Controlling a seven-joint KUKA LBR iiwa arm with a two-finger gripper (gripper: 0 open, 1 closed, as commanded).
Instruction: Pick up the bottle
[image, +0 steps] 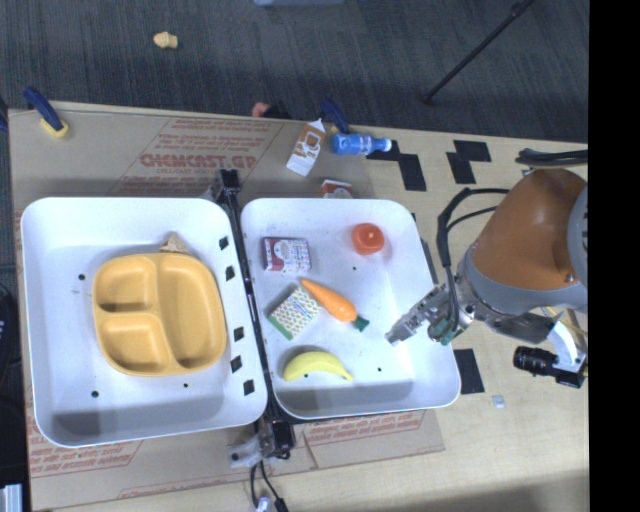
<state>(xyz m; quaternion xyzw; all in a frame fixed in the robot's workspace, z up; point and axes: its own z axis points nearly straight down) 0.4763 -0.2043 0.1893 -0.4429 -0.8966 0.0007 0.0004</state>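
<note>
A small blue bottle with a pale cap end lies on its side on the bench, behind the right bin and outside it. My gripper hangs low over the right bin's right side, just inside its wall, pointing down and to the left. It is far from the bottle, nearer the camera and to the right. Nothing shows in its grasp. The grey arm with its orange band reaches in from the right.
The right bin holds a red-and-white carton, an orange round piece, a carrot, a checkered block and a banana. A yellow divided plate lies in the left bin. A small carton lies beside the bottle.
</note>
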